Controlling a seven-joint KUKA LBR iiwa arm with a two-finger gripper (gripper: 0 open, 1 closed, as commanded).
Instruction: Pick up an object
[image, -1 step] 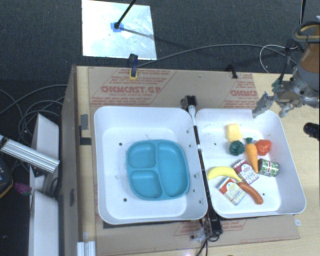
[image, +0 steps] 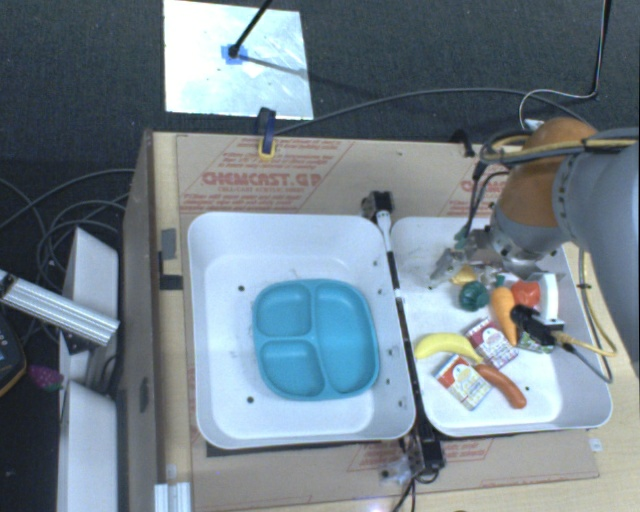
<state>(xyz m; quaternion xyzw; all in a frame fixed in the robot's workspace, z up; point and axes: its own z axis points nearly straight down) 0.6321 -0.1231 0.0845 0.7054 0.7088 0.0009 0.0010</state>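
Gripper (image: 455, 265): hanging low over the back of the right bin, its fingers spreading apart with nothing between them.
Arm (image: 560, 200): reaching in from the right, its orange band sitting above the wrist.
Right bin (image: 590, 400): holding all the small objects.
Yellow and green pieces (image: 470, 293): lying just in front of the fingertips.
Carrot (image: 504, 312): lying at a slant beside a red piece (image: 526, 293).
Banana (image: 447, 345): curving along the bin's left side.
Two small cartons (image: 462, 381): lying near the banana, a sausage (image: 500, 385) resting against the front one.
Left bin (image: 225, 260): carrying a blue divided plate (image: 315, 336).
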